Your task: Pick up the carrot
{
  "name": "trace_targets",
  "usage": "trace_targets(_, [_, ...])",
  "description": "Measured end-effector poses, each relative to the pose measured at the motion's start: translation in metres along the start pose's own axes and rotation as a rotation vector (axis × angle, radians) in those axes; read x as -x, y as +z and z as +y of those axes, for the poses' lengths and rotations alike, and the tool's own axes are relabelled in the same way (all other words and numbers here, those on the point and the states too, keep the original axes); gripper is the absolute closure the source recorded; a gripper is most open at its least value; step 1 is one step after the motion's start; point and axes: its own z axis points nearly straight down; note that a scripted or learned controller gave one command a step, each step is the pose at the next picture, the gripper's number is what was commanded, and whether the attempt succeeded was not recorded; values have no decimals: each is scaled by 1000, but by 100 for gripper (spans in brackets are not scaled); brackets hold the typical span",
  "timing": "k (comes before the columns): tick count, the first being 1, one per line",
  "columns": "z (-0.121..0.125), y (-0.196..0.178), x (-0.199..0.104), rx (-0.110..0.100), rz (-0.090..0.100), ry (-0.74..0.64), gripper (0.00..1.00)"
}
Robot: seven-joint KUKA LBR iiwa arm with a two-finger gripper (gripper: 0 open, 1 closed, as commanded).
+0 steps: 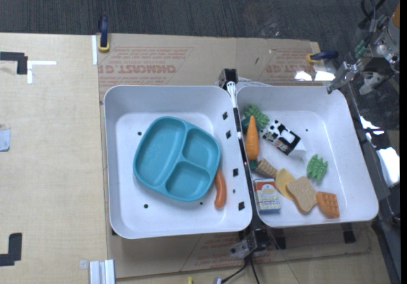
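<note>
A pale wooden bench (51, 168) carries a sheet of brown cardboard (162, 60), on which two shallow white bins sit side by side; dark carpet lies beyond. The left bin (121, 213) holds a teal divided plate (177, 159) with a sausage (220, 190) touching its lower right edge. The carrot (252, 138), orange and tapered, lies in the right bin (337, 117) against its left wall, just below some green leaves (255, 113). Whether the tool is apart or together cannot be told.
</note>
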Motion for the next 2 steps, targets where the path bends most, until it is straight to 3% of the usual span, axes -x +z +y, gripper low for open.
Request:
trace_targets(1, [-31, 13, -70, -1, 1, 13, 0])
trace_targets(2, [-58, 68, -142, -7, 1, 580, 0])
